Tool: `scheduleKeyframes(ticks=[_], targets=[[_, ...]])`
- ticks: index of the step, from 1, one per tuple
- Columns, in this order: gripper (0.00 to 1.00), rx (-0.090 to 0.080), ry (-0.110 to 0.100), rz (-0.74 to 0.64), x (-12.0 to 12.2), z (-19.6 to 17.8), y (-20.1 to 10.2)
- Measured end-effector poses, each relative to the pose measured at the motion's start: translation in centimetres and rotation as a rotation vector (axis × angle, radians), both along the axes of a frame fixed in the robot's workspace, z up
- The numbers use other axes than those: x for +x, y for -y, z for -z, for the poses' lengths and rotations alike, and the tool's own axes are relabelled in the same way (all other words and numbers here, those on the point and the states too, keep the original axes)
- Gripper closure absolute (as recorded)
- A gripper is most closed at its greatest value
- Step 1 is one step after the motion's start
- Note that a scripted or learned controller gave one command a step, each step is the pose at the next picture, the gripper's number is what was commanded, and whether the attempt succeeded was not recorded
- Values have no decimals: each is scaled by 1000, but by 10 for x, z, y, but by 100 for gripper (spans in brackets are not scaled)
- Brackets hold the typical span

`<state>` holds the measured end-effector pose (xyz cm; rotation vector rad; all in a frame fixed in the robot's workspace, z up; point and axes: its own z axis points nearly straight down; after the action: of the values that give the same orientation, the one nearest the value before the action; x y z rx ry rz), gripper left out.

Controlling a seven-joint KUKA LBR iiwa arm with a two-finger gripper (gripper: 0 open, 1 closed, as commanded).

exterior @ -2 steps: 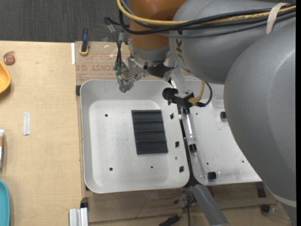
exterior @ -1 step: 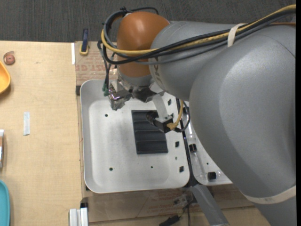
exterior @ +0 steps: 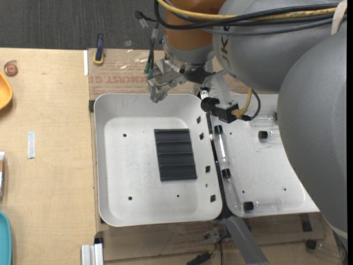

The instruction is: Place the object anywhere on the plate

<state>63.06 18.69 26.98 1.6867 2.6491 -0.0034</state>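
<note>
A black ribbed rectangular plate (exterior: 176, 154) lies flat in the middle of the left white bin (exterior: 118, 164). My gripper (exterior: 158, 94) hangs over the far rim of that bin, up and a little to the left of the plate and apart from it. The grey arm with its orange band comes in from the upper right and hides the space behind the gripper. I see no loose object on the plate or on the bin floor around it.
The right bin (exterior: 265, 170) is partly covered by the arm. A black cable connector (exterior: 220, 110) hangs over the divide between the bins. On the wooden bench to the left are a blue clamp (exterior: 99, 47), a small white strip (exterior: 31, 145) and an orange dish edge (exterior: 4, 93).
</note>
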Motion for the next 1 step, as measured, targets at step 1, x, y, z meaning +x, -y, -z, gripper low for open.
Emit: scheduleKeyframes(ticks=[1], targets=[[100,1,2,-492,9,-24,-20]])
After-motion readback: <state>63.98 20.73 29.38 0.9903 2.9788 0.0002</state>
